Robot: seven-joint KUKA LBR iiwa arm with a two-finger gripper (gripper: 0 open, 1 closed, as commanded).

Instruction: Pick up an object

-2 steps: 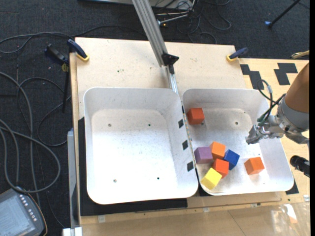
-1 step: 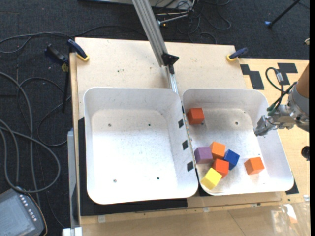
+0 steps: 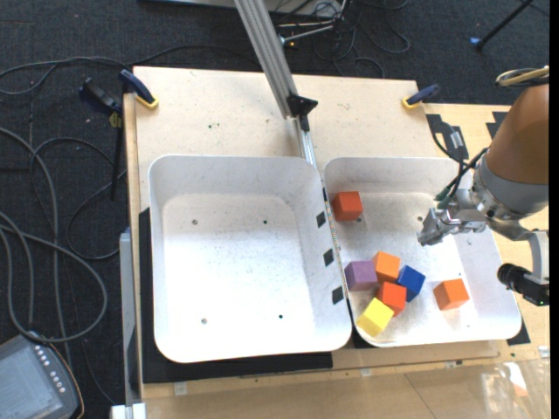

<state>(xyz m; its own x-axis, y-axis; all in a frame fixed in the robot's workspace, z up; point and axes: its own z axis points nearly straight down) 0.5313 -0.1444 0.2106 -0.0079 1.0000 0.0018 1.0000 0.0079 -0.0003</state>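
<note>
The right bin [image 3: 489,326] holds several small blocks. An orange block [image 3: 348,205] sits alone near its far left side. A purple block [image 3: 361,275], an orange block [image 3: 387,266], a blue block [image 3: 410,282], a red-orange block [image 3: 392,297] and a yellow block [image 3: 376,317] cluster near the front left. Another orange block [image 3: 451,293] lies apart at the front right. My gripper [image 3: 431,231] hangs over the bin's right middle, above bare floor, with nothing seen between its fingers.
The left bin [image 3: 166,234] stands beside the right one, a metal pole [image 3: 266,46] slanting over the back of the bench. Clamps [image 3: 140,90] [image 3: 419,96] sit at the bench's far corners. Cables lie on the floor around.
</note>
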